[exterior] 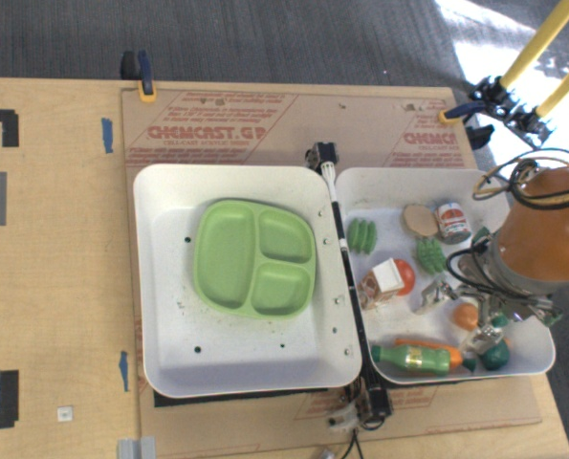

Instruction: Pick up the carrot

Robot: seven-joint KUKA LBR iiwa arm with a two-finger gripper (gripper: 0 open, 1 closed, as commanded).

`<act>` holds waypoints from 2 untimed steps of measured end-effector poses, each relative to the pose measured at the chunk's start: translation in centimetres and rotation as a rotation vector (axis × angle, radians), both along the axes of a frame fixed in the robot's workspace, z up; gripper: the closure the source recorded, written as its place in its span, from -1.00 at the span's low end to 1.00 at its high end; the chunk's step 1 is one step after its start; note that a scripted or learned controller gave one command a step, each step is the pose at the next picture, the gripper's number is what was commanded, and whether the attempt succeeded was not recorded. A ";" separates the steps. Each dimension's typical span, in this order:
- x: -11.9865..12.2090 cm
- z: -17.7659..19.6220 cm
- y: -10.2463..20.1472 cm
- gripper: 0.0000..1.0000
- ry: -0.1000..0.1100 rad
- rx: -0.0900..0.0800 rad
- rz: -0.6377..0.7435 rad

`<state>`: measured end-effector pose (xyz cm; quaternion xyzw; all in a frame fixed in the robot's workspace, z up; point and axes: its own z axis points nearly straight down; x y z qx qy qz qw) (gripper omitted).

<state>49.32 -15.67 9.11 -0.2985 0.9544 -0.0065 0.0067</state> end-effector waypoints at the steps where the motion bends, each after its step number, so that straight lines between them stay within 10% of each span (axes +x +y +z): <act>1: 0.2 1.2 0.1 1.00 -0.003 0.002 -0.002; 2: 0.1 1.2 0.1 -1.00 -0.003 0.002 -0.002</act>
